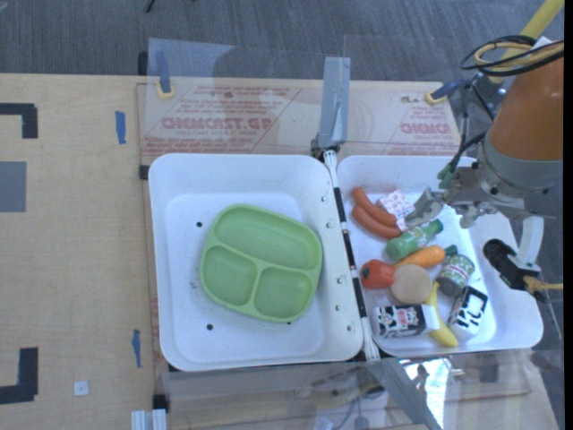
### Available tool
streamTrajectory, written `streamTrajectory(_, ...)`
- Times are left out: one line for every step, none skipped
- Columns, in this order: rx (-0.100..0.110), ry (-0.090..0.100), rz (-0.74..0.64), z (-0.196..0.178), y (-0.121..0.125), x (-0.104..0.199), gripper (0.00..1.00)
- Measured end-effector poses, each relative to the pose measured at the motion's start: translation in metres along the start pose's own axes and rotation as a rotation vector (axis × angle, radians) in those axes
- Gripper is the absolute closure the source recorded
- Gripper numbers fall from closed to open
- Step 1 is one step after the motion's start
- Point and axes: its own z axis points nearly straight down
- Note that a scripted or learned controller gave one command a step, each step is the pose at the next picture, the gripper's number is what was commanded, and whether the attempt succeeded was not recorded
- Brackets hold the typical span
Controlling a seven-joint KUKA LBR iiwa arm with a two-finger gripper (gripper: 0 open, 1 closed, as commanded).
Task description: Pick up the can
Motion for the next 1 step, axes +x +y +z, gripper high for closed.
streamTrajectory(-0.003, -0.002, -0.026, 0.1065, -0.0275, -0.0599, 0.00)
